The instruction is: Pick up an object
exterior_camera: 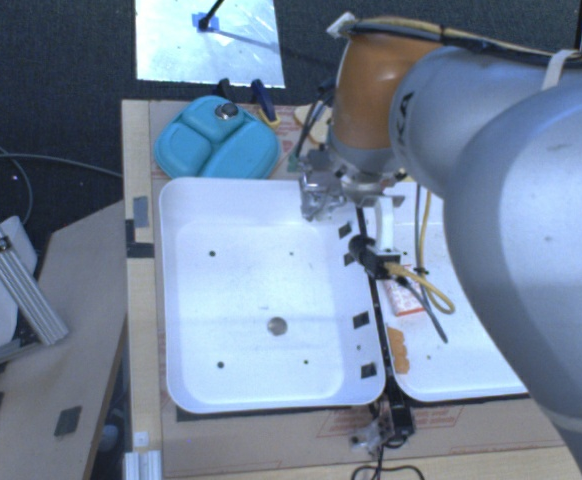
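Gripper (pixel 321 200) sits at frame centre, slightly above the middle, over the upper right corner of the left bin (pixel 186 268). It hangs from the orange wrist band (pixel 371 88) of the grey arm (pixel 511 188), which takes up the right side of the frame. Metal hardware at the tip is a small blurred cluster; cannot tell whether it is parted or clenched, and nothing can be seen gripped in it.

Candidate objects:
- Small round grey-brown disc (pixel 277 326) on the floor of the left bin, lower centre of frame. Flat, coin-like, probably hard. It lies down-frame and a little left of the gripper, well apart from it. No long axis, so approach angle should not matter; its low profile looks hard to pinch.
- In the right bin (pixel 471 368), near the shared divider: an orange-brown crumbly lump (pixel 398 348) and a pale card-like packet with red print (pixel 406 298), partly under yellow cable (pixel 431 293). These lie down-frame and right of the gripper, nearer than the disc but crowded by the cable and the divider's black clips.

Bins: white, shallow, smooth plastic with rounded corners; small dark dots on the left floor.

Off-task: teal moulded plastic container (pixel 216 143) on the worktop (pixel 141 268), just beyond the left bin's top edge.
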